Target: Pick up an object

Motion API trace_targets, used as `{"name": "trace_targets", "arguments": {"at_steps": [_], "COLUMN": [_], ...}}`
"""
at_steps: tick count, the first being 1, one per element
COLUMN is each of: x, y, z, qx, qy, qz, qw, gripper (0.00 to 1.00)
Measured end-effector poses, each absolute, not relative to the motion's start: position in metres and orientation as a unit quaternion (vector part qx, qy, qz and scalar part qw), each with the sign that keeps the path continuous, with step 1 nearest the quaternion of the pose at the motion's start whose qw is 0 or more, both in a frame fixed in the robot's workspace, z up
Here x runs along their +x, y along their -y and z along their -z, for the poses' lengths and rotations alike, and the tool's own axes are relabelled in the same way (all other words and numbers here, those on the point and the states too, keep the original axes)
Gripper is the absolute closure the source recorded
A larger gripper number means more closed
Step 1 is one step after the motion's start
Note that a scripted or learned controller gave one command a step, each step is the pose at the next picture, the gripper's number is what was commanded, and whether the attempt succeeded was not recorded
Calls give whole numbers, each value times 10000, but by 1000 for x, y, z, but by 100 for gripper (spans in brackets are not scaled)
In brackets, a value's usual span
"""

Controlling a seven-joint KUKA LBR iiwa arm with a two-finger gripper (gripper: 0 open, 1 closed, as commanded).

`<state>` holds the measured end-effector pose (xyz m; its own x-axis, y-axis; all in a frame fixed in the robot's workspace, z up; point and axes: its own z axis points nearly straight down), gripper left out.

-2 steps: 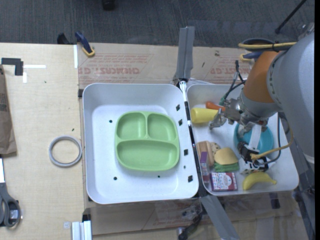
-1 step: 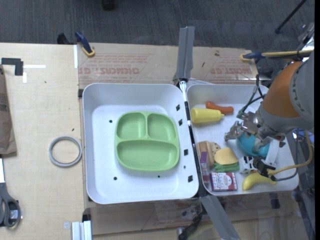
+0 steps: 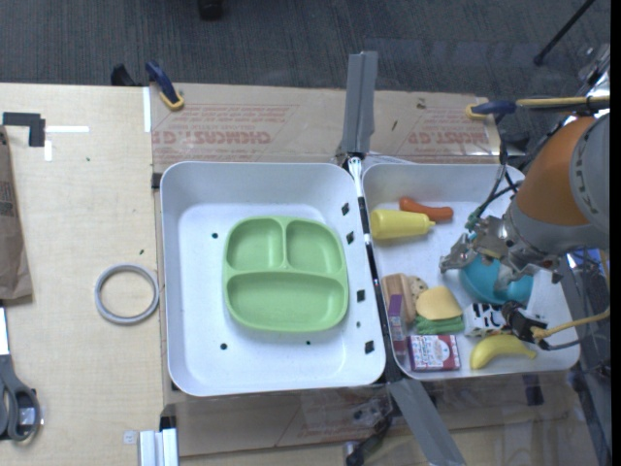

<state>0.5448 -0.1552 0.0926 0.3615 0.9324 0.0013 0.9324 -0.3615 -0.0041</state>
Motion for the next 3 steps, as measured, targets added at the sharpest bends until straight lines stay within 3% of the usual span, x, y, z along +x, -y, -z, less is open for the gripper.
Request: {"name": "trace_targets", "arguments": {"at_steps": [1,2,3], "x": [551,579,578], "y": [140,137,138], "z": [-106,-97,-95], "qx": [-8182,-8207,-8212], "qy": [5748,5714,5707], "qz": [80,4,-7], "qw": [109,2,1], "gripper": [100,100,0]}}
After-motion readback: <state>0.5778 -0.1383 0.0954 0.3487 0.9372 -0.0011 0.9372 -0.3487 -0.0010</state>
